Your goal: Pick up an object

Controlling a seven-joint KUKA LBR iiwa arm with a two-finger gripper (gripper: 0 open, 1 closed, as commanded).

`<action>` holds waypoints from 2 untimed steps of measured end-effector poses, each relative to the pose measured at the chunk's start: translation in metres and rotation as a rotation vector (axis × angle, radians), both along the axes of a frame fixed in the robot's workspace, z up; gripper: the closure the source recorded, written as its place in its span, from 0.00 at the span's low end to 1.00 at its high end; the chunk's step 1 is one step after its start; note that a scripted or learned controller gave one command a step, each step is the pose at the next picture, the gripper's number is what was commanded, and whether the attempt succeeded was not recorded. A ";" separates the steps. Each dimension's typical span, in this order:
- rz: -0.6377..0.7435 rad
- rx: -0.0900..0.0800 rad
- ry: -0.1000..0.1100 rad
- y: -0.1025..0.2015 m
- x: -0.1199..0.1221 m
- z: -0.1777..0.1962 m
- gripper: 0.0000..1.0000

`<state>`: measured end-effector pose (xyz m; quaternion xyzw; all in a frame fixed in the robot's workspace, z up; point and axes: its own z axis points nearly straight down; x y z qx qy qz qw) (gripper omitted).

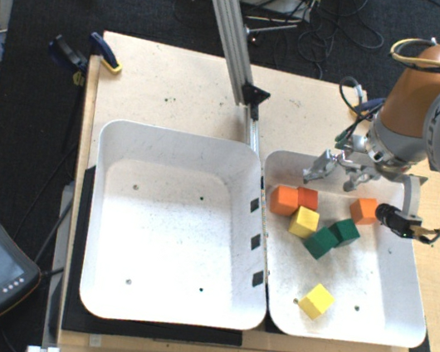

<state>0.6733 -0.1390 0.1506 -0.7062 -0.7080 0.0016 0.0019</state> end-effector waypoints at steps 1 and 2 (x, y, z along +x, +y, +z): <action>0.000 0.000 -0.001 0.001 -0.001 -0.053 0.00; 0.000 -0.001 -0.008 0.001 0.001 -0.039 1.00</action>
